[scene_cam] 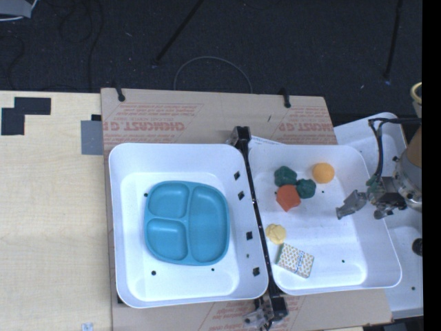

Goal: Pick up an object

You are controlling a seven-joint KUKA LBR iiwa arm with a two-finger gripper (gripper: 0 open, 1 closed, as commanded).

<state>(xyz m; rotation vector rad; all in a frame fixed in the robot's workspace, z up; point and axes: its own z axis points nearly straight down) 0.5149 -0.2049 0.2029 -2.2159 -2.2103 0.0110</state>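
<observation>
In the right bin (344, 271) lie several small objects: an orange ball (322, 172), two dark green lumps (285, 176) (305, 188), a red-orange block (288, 197), a yellow piece (276, 234) and a white patterned packet (295, 260). My gripper (366, 208) hangs over the right bin's right side, open, with nothing between its fingers. It is to the right of the cluster and apart from every object. The nearest ones are the orange ball and the right-hand green lump.
The left bin (131, 178) holds a blue divided plate (187, 222). A black divider (251, 212) runs between the two bins. Cardboard (207, 119) lies under both bins, with the wooden bench (48, 212) to the left. Bare bin floor lies below the gripper.
</observation>
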